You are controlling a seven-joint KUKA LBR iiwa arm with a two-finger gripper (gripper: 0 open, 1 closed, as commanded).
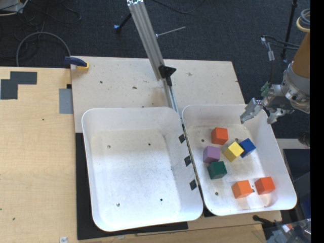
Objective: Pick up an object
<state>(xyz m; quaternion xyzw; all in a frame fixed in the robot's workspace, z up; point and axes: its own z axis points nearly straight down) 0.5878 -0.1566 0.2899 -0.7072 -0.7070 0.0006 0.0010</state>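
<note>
1. Blocks lie in the right bin point(283, 199): an orange cube point(219, 135) nearest my claw, then a purple cube point(211, 154) touching a yellow cube point(234, 150), a blue cube point(247, 146) just beside the yellow, a green cube point(217, 169) below the purple, and two orange-red cubes point(242, 188) point(265, 185) near the front wall.
2. My claw point(260, 110) hangs over the bin's far right rim, prongs spread and holding nothing.
3. I judge the lone orange cube the best target: it stands apart from its neighbours, so my prongs can straddle it cleanly. I should centre above it, square the prongs to its faces, then drop straight.
4. The purple-yellow-blue cluster is too tight; a prong would likely land on a neighbour.
5. The left bin point(96, 135) sits alongside, on a pale speckled board point(116, 80). A slanted aluminium rail point(149, 39) rises behind the bins; cables trail across the dark floor point(212, 14).
</note>
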